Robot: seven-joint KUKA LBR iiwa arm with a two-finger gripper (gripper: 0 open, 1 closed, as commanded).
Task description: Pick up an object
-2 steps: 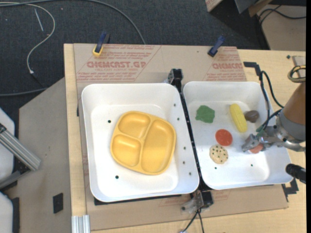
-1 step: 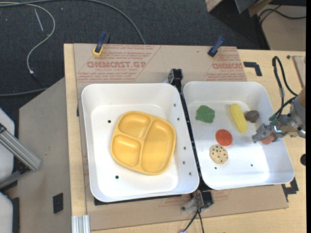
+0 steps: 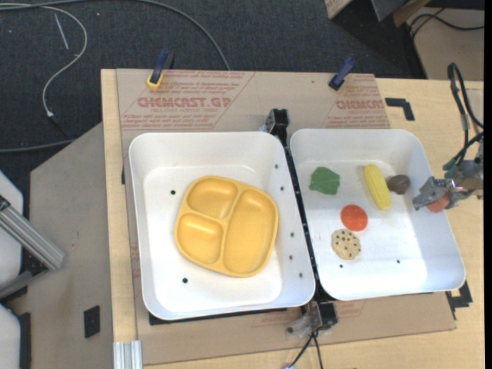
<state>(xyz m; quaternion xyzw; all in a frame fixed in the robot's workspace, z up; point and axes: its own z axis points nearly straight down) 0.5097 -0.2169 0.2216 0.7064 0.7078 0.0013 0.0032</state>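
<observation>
claw (image 3: 440,194) at frame's right edge, over right bin (image 3: 430,279) rim (grip unclear) | worktop (image 3: 231,91) on dark carpet (image 3: 61,52)

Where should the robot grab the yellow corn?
Probably across the corn's narrow middle, coming straight down from above. It lies flat and long in the right bin, with room on both long sides; the brown piece sits near its right.

Wooden bench (image 3: 69,229), brown cardboard sheet (image 3: 254,98) on top, two white bins, left (image 3: 142,206), right (image 3: 434,229), side by side
</observation>
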